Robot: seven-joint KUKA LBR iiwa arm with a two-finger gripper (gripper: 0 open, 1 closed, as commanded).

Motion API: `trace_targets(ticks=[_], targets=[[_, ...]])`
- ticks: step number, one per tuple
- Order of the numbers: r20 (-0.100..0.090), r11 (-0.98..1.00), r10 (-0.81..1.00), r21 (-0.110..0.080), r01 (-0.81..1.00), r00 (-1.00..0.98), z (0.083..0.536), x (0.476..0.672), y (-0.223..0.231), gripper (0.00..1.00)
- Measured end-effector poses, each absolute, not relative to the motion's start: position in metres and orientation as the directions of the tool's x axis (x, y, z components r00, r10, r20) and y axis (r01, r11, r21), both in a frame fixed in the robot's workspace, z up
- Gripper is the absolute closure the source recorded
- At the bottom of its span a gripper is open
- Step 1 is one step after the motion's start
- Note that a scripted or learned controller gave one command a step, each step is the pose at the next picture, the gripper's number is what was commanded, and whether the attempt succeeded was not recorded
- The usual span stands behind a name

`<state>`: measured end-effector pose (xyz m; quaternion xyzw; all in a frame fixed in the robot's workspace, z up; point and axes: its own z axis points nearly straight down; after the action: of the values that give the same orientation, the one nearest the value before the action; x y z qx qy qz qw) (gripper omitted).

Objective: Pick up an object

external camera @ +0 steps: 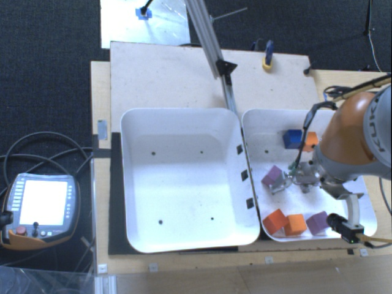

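I judge the approach step to be in hand: the gripper (283,184) is low in the right bin (262,122), just beside the purple block (271,177). I cannot tell how the tool is set. The purple block lies near the bin's left wall, apart from the orange blocks (285,222) and a second purple block (317,222) along the front wall, and from the blue block (293,138) at the back. My next move calls for centring over the block before closing. It looks small, cube-like and matte.

Left bin (184,127) open; right bin (263,124) (block-cluttered) crowded.
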<state>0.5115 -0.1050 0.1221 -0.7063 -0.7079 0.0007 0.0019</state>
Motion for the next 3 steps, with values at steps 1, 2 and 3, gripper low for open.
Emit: trace_targets(ticks=[1, 2, 3], targets=[[0.0, 0.004, 1.0, 0.004, 1.0, -0.004, 0.136, 0.514, -0.106, 1.0], [-0.001, 0.003, 1.0, 0.007, 1.0, -0.003, 0.181, 0.518, -0.112, 1.0], [-0.002, 0.005, 1.0, 0.01, 1.0, -0.005, 0.245, 0.521, -0.111, 1.0]])
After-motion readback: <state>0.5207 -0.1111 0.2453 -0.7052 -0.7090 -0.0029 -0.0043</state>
